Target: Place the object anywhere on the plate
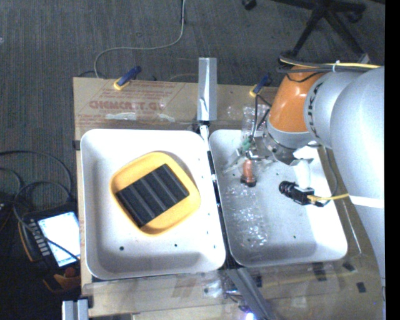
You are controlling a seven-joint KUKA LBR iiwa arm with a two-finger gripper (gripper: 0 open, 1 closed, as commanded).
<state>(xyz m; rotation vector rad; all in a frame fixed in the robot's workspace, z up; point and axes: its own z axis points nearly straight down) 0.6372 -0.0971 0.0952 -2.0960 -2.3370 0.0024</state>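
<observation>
Two white bins share the bench; my end effector (250,178) hangs at nine o'clock in the right bin (325,244), grip unreadable. Object unclear there; plate (128,178) left, probably light.

A dark grey carpeted floor (94,31) is spreading around the tabletop (144,103), whose brown cardboard cover with faded red lettering is showing behind the two bins. A thin pale cable (150,47) is looping across the carpet at the top. Black tripod legs (325,19) are standing at the upper right. At the left, dark cables are curling towards a small glowing screen (56,234) lying on the floor.
</observation>
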